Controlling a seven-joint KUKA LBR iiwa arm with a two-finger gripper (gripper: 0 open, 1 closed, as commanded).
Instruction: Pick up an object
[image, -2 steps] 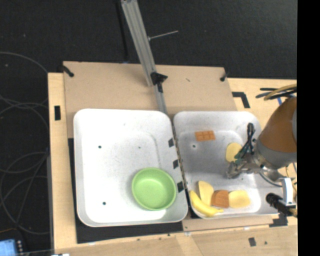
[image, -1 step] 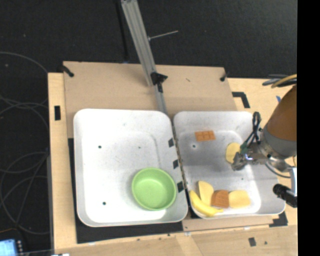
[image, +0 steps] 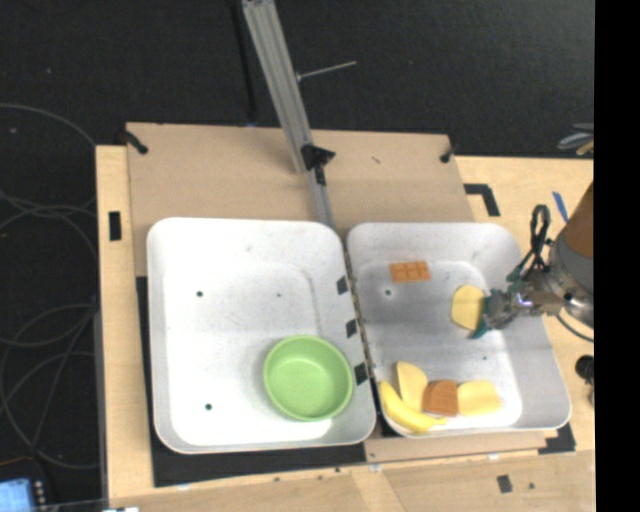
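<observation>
A yellow rounded object (image: 464, 306) lies in the right bin (image: 520, 375), toward its right side. My gripper (image: 488, 314) reaches in from the right and its tip sits right against the yellow object's right edge. A small orange waffle-like piece (image: 409, 271) rests near the back of that bin. At the bin's front lie a banana (image: 398, 402), a brown block (image: 440, 398) and another yellow piece (image: 479, 397), packed close together.
A green bowl (image: 308, 376) stands at the front right of the left bin (image: 200, 300). A metal pole (image: 285, 90) slants up from the back between the bins. Cables hang near the wrist at the right.
</observation>
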